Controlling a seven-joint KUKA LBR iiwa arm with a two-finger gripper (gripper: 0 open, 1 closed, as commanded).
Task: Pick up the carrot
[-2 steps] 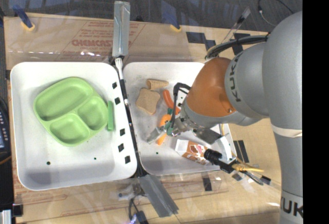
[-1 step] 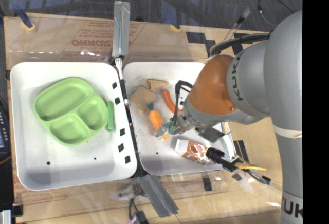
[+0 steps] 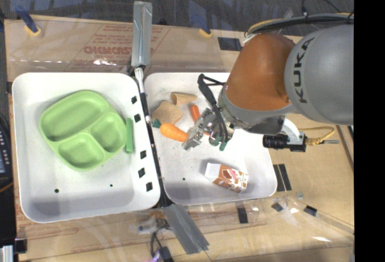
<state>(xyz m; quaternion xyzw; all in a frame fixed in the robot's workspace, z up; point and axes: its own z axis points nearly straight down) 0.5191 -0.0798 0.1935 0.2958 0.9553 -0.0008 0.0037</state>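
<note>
The carrot (image 3: 172, 131) lies in the right bin (image 3: 258, 185), close to that bin's left wall, its green end pointing left toward the divider between the two bins. Just beyond it on the far side sits a tan bread-like piece (image 3: 166, 113), with a second tan piece (image 3: 183, 98) farther back and a small orange-red item (image 3: 195, 112) to the right of them. The claw (image 3: 201, 133) hangs just right of the carrot's thick end, near it but apart from it; nothing sits between its fingers, and how wide they stand cannot be made out. The grey and orange arm (image 3: 283, 80) covers the bin's right and far part. A small carton (image 3: 227, 176) lies toward the near edge, with bare white floor between it and the carrot. In the left bin (image 3: 36, 194) a green divided tray (image 3: 84, 128) rests toward the far left, a green strip (image 3: 129, 135) against its right side, and open floor along the near edge.
</note>
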